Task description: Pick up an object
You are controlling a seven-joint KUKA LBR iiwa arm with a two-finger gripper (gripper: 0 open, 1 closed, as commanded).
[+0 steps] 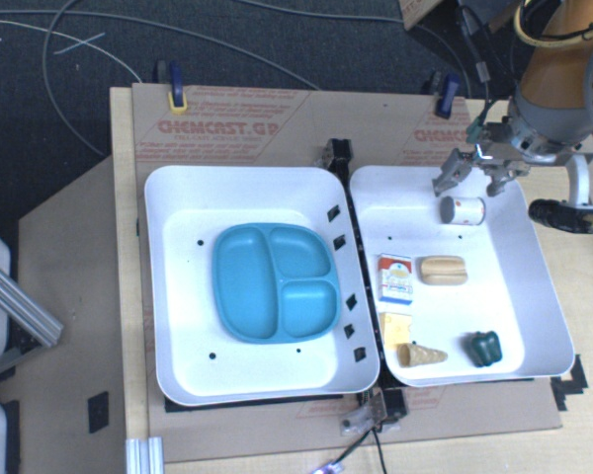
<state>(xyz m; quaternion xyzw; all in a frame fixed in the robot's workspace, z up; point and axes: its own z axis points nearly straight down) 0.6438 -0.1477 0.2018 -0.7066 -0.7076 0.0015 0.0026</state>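
Observation:
My gripper (475,178) hangs over the far end of the right bin (539,265), open, with its two fingers spread apart and nothing between them. Just below it in the view lies a small white can (465,209) on its side. Further toward the front of the same bin are a tan bread roll (442,270), a red and white carton (396,277), a yellow cheese slice (395,326), a cone-shaped wafer (420,355) and a green pepper (484,348).
The left bin (178,265) holds a blue divided plate (277,281). A black divider with clips (348,265) runs between the bins. Blue clamps (178,87) hold the cardboard base at the back. Cables lie on the dark floor behind.

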